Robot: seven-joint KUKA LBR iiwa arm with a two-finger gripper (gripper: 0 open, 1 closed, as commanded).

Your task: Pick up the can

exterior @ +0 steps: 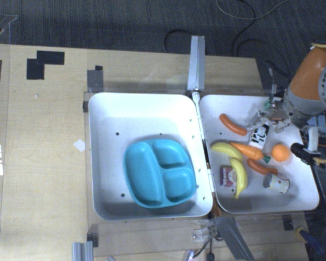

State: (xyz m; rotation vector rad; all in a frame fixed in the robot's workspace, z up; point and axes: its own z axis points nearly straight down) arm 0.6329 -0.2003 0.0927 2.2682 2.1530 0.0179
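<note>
The right bin [309, 200] holds the task's object: a dark red can [226, 175] with a pale label, near the bin's left wall and touching the banana [236, 167]. A small grey-and-white cylinder [276, 184] lies on its side toward the front right. My gripper [269, 117] hangs over the back right part of this bin, well away from the red can and apart from it. A black-and-white piece [259, 136] sits just below the gripper; I cannot tell whether it belongs to the gripper or is a loose object.
Around the can lie a sausage [232, 124], a carrot [248, 150], an orange [281, 153] and a second reddish stick [262, 167]. A blue divided plate [159, 172] lies in the left bin [106, 145]. A metal divider [196, 64] runs between the bins.
</note>
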